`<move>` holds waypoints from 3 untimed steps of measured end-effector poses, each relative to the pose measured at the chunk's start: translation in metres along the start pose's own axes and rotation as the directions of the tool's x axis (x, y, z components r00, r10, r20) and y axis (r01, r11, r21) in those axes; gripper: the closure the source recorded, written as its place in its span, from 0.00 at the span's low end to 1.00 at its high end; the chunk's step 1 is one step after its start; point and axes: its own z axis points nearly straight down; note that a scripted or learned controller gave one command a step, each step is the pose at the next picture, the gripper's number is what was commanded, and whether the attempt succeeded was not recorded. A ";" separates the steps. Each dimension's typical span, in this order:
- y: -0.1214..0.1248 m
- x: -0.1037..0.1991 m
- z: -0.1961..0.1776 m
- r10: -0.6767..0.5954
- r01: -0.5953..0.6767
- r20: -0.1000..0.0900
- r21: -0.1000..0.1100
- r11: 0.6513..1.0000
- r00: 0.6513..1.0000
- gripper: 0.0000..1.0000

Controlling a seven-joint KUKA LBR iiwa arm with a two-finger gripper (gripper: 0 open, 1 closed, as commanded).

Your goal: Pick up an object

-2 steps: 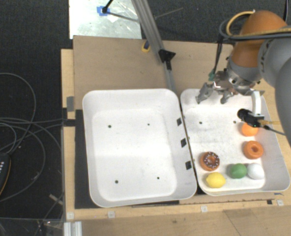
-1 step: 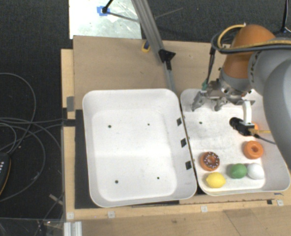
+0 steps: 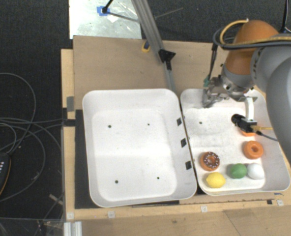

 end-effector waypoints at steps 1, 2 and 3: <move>0.006 -0.005 -0.065 0.000 0.000 0.001 -0.004 1.000 1.000 1.00; 0.007 -0.007 -0.131 -0.002 0.002 0.001 -0.005 1.000 1.000 1.00; 0.008 -0.007 -0.130 -0.004 0.004 0.001 0.001 1.000 1.000 1.00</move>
